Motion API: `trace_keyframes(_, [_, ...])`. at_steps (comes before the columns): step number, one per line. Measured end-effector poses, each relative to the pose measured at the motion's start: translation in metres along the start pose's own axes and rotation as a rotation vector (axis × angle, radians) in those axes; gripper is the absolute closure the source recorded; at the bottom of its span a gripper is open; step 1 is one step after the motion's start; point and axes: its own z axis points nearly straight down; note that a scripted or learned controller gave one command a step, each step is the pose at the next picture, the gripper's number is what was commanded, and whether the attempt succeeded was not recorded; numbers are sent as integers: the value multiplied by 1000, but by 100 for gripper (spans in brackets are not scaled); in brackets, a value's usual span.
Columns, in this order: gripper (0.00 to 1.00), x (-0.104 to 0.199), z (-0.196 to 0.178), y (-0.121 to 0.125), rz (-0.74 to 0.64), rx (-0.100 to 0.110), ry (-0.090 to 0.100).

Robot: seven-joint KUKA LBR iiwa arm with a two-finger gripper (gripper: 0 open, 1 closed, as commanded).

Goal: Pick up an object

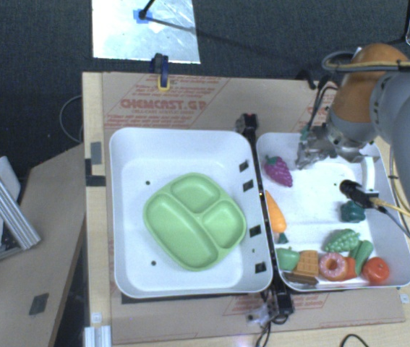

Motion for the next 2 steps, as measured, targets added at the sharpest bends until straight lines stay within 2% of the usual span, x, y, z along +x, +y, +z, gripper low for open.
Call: trace_keyframes(2, [100, -12, -125, -2, 6, -4, -1])
